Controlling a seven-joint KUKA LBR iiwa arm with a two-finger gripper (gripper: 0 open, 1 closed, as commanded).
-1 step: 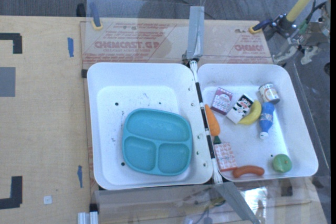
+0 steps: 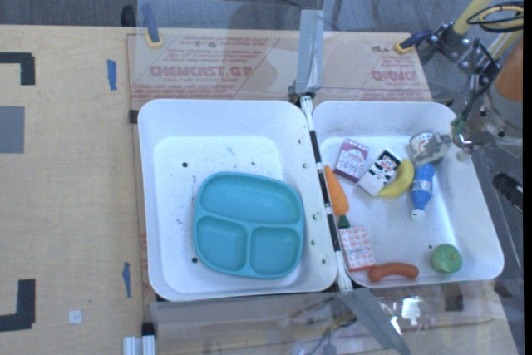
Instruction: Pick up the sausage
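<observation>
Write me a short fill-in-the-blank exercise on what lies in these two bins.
1. The blue divided tray lies in the ____ bin as the camera sees it.
2. The sausage lies along the right bin's near wall, between the pink carton and the ____ fruit.
3. The banana touches the black-and-white ____.
4. The carrot lies against the wall that ____ the two bins.

Missing words: left; green; carton; divides
</observation>
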